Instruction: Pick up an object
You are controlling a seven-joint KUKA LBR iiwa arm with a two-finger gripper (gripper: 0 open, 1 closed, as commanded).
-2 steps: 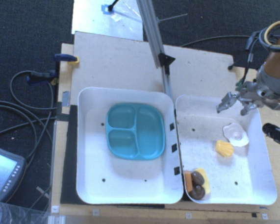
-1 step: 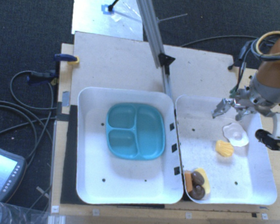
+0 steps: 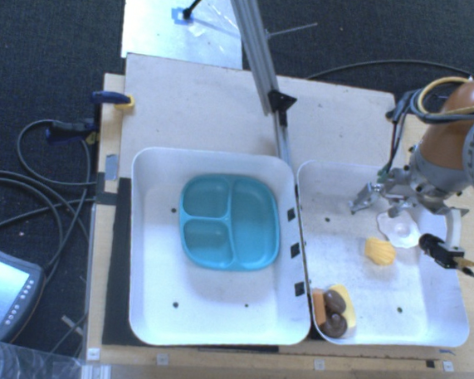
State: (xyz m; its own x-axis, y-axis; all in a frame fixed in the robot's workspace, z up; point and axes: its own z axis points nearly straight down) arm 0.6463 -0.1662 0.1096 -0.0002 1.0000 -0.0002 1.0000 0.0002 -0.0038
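End effector hovers over right bin; whether it is released or clenched, cannot tell. Yellow object lies just below it, apart. Advice: centre over the object, descend straight, then close.

Bench: pale board top, slanted view, dark carpet around.
Left bin: shallow, white, on bench at 7 o'clock of centre; teal divided plate inside.
Right bin: shallow, white, at 4 o'clock, edge touching left bin's.
Blue-and-yellow clamp: on bench edge, 10 o'clock.
Second clamp: just below first, same edge.
Metal pole: slants from 12 o'clock down to seam between bins.
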